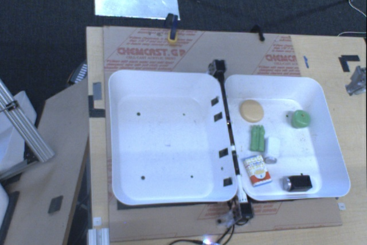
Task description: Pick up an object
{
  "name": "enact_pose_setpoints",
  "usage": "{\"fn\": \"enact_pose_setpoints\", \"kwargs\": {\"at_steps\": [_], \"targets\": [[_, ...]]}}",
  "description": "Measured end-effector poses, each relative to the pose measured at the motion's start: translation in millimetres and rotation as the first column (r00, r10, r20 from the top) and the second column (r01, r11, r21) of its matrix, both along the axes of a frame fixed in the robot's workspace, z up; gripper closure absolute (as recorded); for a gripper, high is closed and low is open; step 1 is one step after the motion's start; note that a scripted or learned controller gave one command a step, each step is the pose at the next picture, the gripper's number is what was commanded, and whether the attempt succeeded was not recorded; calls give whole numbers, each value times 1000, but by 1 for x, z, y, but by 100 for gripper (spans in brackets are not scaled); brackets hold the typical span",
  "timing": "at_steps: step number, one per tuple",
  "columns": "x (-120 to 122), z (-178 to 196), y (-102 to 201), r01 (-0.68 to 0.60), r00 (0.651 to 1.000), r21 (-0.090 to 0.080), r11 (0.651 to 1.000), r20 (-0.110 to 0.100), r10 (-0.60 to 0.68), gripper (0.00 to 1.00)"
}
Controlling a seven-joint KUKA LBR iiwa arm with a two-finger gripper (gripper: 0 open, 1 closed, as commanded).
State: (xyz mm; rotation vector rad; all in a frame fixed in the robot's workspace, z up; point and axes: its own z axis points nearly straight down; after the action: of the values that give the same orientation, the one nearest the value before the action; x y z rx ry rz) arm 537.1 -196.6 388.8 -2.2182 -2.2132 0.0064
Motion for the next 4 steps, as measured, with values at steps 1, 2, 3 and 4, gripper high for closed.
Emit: {"fn": "enact_pose_setpoints", "kwargs": {"at_steps": [1,2,3,4], "targets": [[70,23,-10,-8,1000,-7,1000,16,8,100],[122,83,-9,-9,1000,-7,1000,20,9,100],[115,-39,48,-11,1000,2,1000,-1,11,100],[133,59,63,-9,1000,-5,1000,23,9,100]]}}
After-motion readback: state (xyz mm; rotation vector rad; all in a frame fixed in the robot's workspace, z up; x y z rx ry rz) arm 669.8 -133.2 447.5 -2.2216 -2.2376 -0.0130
